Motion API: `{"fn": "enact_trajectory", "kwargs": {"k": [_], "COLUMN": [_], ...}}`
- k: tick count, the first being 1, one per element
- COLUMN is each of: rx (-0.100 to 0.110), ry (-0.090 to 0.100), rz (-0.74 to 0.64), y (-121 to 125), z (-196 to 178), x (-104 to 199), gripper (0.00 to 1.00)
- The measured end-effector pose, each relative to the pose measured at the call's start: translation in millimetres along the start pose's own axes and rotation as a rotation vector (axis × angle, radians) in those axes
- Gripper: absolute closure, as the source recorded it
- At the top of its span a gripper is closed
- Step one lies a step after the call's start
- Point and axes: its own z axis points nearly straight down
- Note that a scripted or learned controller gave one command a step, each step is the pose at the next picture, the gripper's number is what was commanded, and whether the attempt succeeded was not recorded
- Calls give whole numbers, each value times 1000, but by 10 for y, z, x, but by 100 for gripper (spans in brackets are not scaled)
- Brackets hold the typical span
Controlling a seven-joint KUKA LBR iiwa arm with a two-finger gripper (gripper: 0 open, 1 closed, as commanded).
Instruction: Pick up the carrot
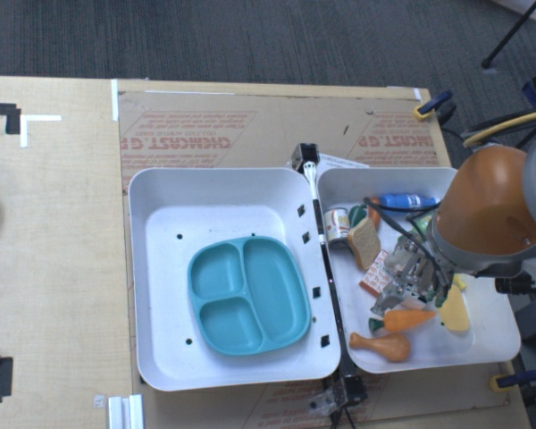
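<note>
- Camera view puts the tapered orange carrot [410, 319] in the right-hand shallow white plastic bin [482, 351], near its front wall.
- Just above the carrot hangs the metal two-finger gripper [409, 280]; how wide its jaws stand, I cannot tell.
- Beside the carrot lie a brown drumstick-shaped toy [381, 346] and a pale yellow piece [455, 311]; best to straddle the carrot's middle, clear of both.

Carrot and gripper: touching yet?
Cannot tell. In the camera view the gripper sits directly above the carrot, with their outlines meeting, but the slanted angle shows neither clear contact nor a clear gap.
</note>
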Motion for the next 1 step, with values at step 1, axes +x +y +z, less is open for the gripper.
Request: {"fn": "enact_trajectory", "kwargs": {"k": [1], "rx": [-3], "ry": [12], "rz": [-361], "y": [-122], "z": [99], "x": [-23], "gripper": [0]}}
